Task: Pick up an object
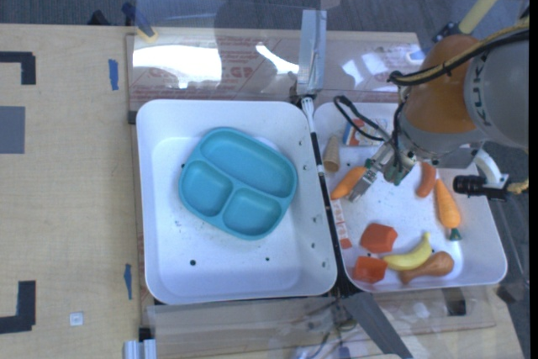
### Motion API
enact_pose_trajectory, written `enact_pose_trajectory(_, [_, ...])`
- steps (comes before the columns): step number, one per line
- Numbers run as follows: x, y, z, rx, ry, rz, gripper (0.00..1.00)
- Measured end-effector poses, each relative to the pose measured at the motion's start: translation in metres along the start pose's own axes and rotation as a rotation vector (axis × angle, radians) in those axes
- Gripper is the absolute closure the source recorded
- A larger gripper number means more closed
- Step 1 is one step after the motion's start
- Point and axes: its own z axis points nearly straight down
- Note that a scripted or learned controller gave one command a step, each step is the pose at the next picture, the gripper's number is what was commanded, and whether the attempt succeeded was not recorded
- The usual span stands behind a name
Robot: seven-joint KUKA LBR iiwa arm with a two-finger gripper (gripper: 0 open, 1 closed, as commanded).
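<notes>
My claw (370, 177) is low over the left half of the right-hand shallow white bin (483, 235). Its 2 metal fingers point down and to the left. I cannot tell how far apart they stand. Their tips are at or touching a small orange carrot-like piece (345, 183); contact cannot be confirmed, and nothing is seen clamped between them.

Just beyond that piece, toward the divider, lies a short tan cork-shaped cylinder (331, 153). Right of my wrist lie a small red-orange pepper-shaped item (427, 179) and a long orange toy carrot with a green tip (446, 207). Nearer the front wall are a red-orange block (378, 237), a second red-orange block (368, 268), a yellow toy banana (408, 256) and a brown pear-shaped item (433, 266), the last 2 touching.

The left-hand shallow white bin (164, 252) holds 1 blue plastic tray with 3 compartments (238, 182), lying flat.
</notes>
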Motion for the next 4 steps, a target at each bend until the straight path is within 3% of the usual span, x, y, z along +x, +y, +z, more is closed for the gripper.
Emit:
enact_pose_trajectory(1, [-0.024, 0.015, 0.001, -0.001, 0.0, 0.207, 0.0])
enact_pose_trajectory(2, [-0.054, 0.035, 0.0, 0.04, 0.048, 0.209, 0.0])
enact_pose_trajectory(3, [-0.064, -0.058, 0.001, 0.005, 0.0, 0.245, 0.0])
enact_pose_trajectory(4, [-0.018, -0.112, 0.0, 0.002, 0.001, 0.273, 0.0])
